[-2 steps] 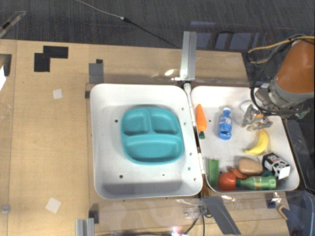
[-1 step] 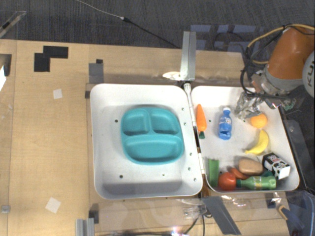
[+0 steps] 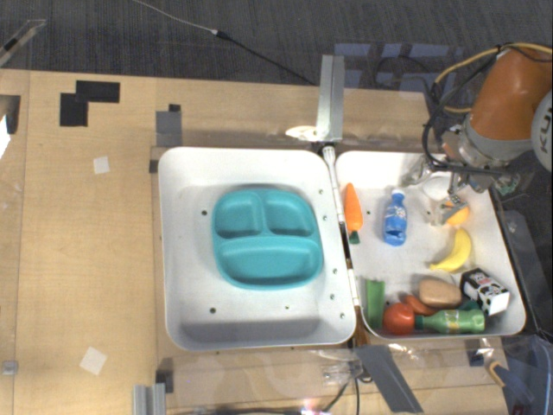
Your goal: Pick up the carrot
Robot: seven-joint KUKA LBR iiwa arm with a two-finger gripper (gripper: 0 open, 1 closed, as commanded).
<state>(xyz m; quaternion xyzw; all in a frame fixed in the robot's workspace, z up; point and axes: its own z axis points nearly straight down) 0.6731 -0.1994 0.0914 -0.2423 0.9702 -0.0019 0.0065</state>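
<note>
The left white bin (image 3: 181, 258) holds a teal three-compartment plastic tray (image 3: 266, 236). The right white bin (image 3: 510, 271) holds the orange carrot (image 3: 352, 207) along its left wall, a blue bottle (image 3: 395, 218), a yellow banana (image 3: 455, 251), a red tomato (image 3: 398, 318) and a green bottle (image 3: 451, 322). No label is legible. The gripper (image 3: 455, 188) hovers over the bin's far right; its grip state cannot be told.

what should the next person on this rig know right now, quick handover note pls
End effector: above the back right part of the right bin, just behind the banana; nothing seen held.
Carrot: lying along the right bin's left wall, apart from the end effector, with the blue bottle between them.
Left bin: holds a teal divided tray.
Done: nothing visible yet.
Left: move across to the carrot, grasp it, lift it.
</note>
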